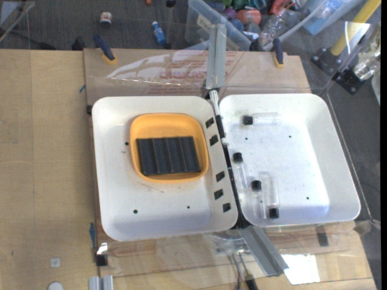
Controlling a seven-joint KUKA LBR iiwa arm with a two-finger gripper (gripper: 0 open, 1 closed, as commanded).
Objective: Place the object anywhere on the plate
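Observation:
An orange square plate (167, 121) lies in the left white bin (115, 210). A black ribbed rectangular block (168, 155) rests flat on the plate, covering most of its middle. The right white bin (314, 156) holds several clear plastic vials with black caps: one near the back (261, 119), one by the left wall (240, 169), and a pair toward the front (266, 198).
A metal divider rail (216, 65) runs between the bins, with black clips along the seam (219, 175). A clear tub of coloured toys (260, 5) stands behind the bench. Clamps (106, 52) hold the back board.

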